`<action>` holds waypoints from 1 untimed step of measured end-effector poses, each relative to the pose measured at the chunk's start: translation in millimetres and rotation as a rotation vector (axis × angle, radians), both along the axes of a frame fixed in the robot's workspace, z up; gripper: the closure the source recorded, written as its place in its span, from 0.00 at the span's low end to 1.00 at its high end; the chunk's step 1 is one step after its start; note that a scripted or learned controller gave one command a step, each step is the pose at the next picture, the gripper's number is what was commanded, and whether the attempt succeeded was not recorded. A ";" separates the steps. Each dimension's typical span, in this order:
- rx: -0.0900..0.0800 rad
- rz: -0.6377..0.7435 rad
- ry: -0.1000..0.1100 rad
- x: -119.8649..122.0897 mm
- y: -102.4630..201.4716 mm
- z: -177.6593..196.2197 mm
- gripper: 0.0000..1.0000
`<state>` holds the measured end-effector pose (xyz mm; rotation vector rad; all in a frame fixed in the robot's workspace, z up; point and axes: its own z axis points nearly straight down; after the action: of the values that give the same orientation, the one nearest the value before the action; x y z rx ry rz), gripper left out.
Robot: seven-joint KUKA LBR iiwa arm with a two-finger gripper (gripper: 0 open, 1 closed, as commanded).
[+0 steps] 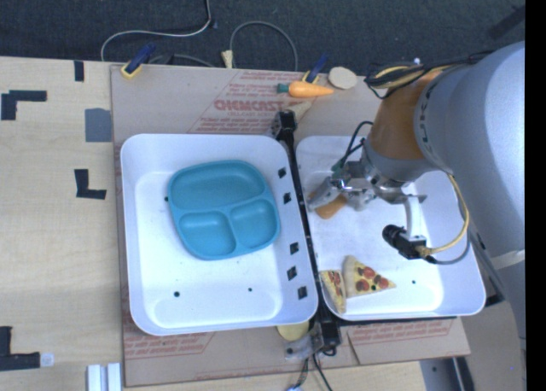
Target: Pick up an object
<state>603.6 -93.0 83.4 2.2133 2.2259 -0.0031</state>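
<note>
Wooden bench top (51, 244) runs under a brown cardboard sheet (247, 107) that carries two shallow white bins pressed side by side, with dark carpet beyond. Nearest in the right bin (444, 291) lies a toy pizza slice with red dots (368, 280), just beside a pale yellowish piece (332, 288) that sits against the near-left wall. In the left bin (145, 210) a blue three-compartment plastic tray (223, 208) rests flat in the middle, well apart from the arm. Farther in, at the right bin's left side, the gripper (348, 189) is down low over a small brown-orange toy (328, 206), which seems to be the object it is going for; the toy lies at or just beneath its tip. I cannot tell whether that toy is grasped, since the wrist hides the contact. The grey arm with its orange band (405, 129) slants in from the right, likely to clear the bin wall. Beyond the bins, an orange carrot-like toy (307, 89) and a round tan disc (342, 78) lie on the cardboard.
</note>
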 end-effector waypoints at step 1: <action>-0.001 -0.004 -0.005 1.0 -3.4 13.6 1.00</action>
<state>604.6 -96.4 96.9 2.2154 2.2183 0.0018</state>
